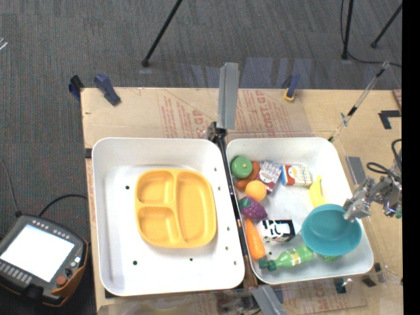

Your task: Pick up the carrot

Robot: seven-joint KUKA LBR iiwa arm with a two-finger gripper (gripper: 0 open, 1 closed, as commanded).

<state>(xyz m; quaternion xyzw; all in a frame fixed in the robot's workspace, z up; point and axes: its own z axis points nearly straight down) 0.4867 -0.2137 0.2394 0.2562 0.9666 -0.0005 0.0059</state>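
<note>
The carrot (254,239) lay against the right bin's (328,146) left wall, between grapes (253,209) and a green bottle (289,258). The end effector (363,202) hovered by the teal bowl (330,230); its spread couldn't be told. Crowding neighbours might block a clean grasp.

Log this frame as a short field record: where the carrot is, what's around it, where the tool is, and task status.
carrot: lying along the left wall of the right bin, near its front
neighbours: purple grapes just behind it, black-and-white carton to its right, green bottle in front
teal bowl: right bin, front right
yellow tray: left bin, three compartments
tool: at the right bin's right edge, over the bowl's rim, apart from the carrot
task status: carrot not yet picked up
</note>
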